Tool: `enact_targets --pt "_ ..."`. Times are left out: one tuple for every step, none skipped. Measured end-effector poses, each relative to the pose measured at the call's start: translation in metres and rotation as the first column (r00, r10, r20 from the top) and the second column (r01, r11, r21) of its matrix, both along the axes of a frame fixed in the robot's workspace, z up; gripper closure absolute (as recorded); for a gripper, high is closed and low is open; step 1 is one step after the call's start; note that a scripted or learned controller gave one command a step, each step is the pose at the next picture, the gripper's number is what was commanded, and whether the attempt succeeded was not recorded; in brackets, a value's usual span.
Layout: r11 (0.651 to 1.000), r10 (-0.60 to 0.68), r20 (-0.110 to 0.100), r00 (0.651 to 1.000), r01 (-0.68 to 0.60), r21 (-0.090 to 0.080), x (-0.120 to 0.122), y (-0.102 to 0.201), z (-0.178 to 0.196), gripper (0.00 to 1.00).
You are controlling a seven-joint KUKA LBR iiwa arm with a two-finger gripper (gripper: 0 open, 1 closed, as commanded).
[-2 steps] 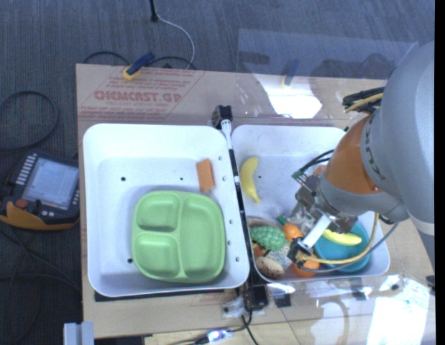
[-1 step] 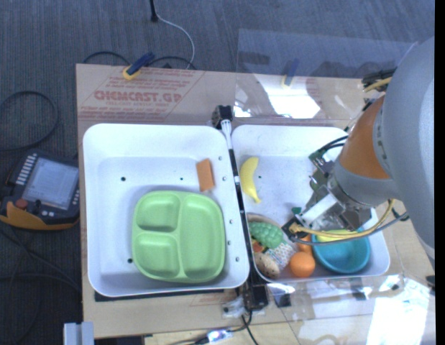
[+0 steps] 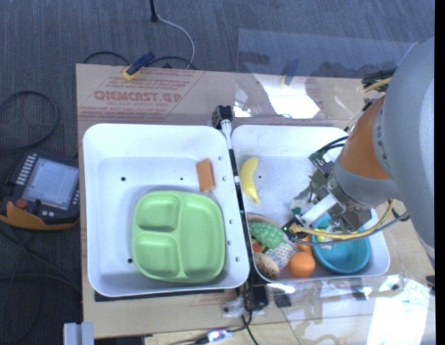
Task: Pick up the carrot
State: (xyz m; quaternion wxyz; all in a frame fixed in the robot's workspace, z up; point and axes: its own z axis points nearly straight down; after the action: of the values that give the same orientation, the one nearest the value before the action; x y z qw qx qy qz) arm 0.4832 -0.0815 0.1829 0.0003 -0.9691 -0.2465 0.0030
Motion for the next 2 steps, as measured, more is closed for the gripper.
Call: enact_targets --pt "0.971 0.238 0.003 0.971 -0.238 0.001 0.000 -0.020 -0.087 0.00" --pt "0.970 0.243 0.014 0.970 -0.243 -0.012 0.005 -0.022 -0.075 1.00"
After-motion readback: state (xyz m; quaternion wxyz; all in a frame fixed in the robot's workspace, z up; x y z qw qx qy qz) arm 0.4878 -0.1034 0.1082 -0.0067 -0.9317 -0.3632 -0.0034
